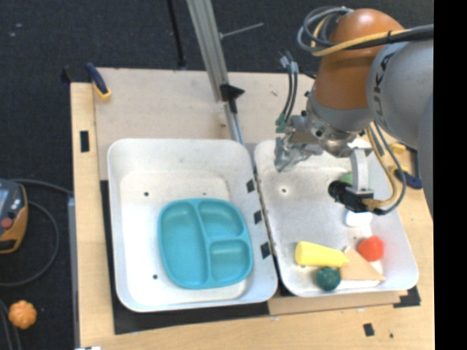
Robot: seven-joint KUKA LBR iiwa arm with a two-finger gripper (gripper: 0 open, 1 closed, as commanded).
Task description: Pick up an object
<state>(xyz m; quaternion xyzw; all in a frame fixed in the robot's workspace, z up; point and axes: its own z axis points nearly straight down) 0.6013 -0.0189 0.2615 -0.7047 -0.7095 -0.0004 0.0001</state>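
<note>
In the camera view, the table [146,108] carries two white bins side by side. The arm [408,86] reaches in from the right, and its orange band [357,57] is above the far part of the right bin [306,203]. The pincer [288,155] points down at the far left corner of this bin, close to the wall that it shares with the left bin [128,166]. I cannot tell if the pincer is apart or together, because from this angle its tip is small and dark.

The things to pick up lie together at the near edge of the right bin, well apart from the pincer. A yellow piece [319,254] lies on its side. A green ball [328,278] is just in front of it and seems to touch it. To the right is a red ball [371,248], and below it lies a pale tan wedge [361,270], next to the green ball.

In the left bin lies a teal plate [206,243] with three compartments, flat on the bottom and nearer to the right wall.

A metal rail [208,42] rises at a slant from the far side of the table. On the dark floor at the left lies a small orange pumpkin [22,313].
</note>
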